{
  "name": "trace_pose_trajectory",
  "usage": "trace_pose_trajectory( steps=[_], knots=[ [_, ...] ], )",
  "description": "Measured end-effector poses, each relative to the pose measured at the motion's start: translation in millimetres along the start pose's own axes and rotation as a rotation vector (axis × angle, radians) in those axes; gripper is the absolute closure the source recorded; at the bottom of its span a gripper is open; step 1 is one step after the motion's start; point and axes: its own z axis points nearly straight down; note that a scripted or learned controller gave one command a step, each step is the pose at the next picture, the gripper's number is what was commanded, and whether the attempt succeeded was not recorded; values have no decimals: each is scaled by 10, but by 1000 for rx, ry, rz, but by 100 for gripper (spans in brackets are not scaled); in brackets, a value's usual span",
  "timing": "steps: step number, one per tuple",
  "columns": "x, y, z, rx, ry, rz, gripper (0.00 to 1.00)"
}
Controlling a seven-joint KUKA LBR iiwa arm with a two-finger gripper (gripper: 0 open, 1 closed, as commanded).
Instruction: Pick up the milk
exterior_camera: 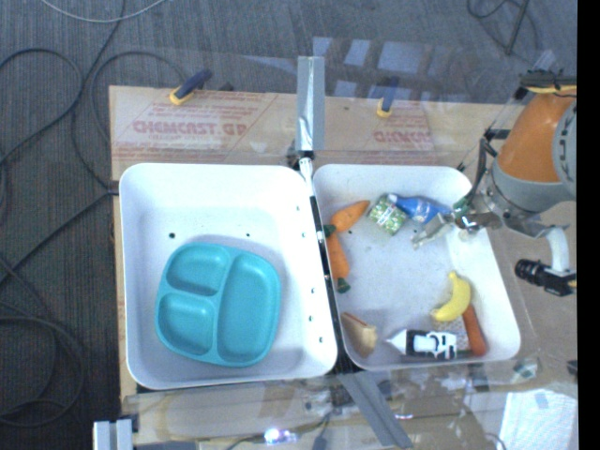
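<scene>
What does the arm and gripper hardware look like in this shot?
The arm at the view's right edge has a rounded orange band with grey housing beside and below it. Thin dark cables run along its left side. The gripper is small, metallic grey, with slender fingers. No readable markings.

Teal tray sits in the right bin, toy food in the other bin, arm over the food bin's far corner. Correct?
Not quite. The camera view shows the teal tray in the left bin, not the right. The toy food, including the banana and the carrot, lies in the right bin, and the arm's hand is over that bin's far corner.
</scene>
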Motion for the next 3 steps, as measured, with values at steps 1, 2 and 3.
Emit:
trace_pose_trajectory(
  steps=[1,2,3],
  knots=[
    [609,-725,376,1,4,-279,0],
    [87,-529,440,-11,5,-331,0],
    [2,-195,381,-5,7,-370,0]
  ],
)
